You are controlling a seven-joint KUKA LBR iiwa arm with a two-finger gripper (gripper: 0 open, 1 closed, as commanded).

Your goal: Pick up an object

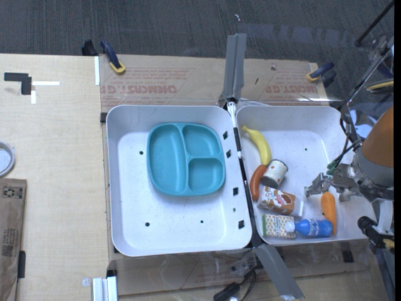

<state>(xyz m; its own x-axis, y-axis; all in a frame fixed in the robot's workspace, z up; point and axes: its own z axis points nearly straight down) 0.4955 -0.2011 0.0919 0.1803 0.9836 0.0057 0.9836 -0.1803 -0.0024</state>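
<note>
You have two white bins: the left bin (125, 231) holds one teal divided plate (186, 158), the right bin (294, 121) one banana (259, 144), one small can (273, 173), one snack packet (276, 200), one blue bottle (308, 228) and two orange carrots. The gripper (327, 185) hangs just above the right-hand carrot (329, 211), nothing visibly between its parts, and how far it is spread you cannot tell. That carrot looks light, stiff and smooth, likely to roll, so take it across its thick middle.

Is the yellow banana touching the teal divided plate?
Apart. The camera view shows the yellow banana lying in the right white bin, while the teal divided plate sits in the left white bin, with the bin walls between them.
</note>
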